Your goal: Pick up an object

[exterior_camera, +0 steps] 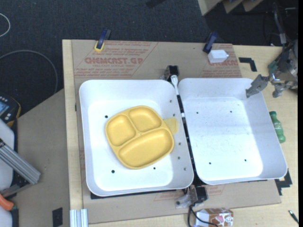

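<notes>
One yellow plate (pixel 138 135) lies flat in the left bin (pixel 90 126), three compartments up. It looks light, stiff and slick; a raised rim seems the best hold. The right bin (pixel 222 141) sits beside it on the counter (pixel 75 60). Farther right, the hand (pixel 258 86) hovers over the rim; whether it is open I cannot tell.

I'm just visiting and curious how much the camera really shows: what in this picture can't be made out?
- The pincer, camera view: small and blurred at the right bin's far corner, so open or shut is unclear.
- The arm behind it: cut off by the right edge.
- The small yellow thing in the left bin: partly hidden by the yellow divided plate.
- The green item beside the right bin: too small to identify.
</notes>
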`<move>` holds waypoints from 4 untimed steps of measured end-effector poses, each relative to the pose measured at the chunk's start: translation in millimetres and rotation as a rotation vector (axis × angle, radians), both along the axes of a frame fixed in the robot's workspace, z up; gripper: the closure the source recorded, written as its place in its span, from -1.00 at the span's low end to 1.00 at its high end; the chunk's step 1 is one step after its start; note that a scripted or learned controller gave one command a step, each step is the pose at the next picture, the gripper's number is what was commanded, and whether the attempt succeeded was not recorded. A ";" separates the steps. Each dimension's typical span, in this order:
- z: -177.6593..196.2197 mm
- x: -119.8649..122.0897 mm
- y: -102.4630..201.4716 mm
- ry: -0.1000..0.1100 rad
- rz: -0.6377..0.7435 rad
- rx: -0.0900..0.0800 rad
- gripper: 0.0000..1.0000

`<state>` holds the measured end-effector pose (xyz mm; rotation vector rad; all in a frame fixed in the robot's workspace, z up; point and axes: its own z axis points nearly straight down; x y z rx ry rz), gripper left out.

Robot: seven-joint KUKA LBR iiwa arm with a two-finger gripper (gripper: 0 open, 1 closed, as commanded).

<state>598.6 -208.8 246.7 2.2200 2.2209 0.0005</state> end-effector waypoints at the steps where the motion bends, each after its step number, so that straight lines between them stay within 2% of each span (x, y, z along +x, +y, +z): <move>1: 85.5 -83.0 58.7 -0.003 0.004 0.003 -1.00; 2: 156.4 -119.8 140.3 -0.008 0.009 0.002 -1.00; 3: 297.7 -118.6 194.9 -0.020 0.008 0.002 -1.00; 4: 299.6 -118.4 191.9 -0.005 0.001 -0.001 1.00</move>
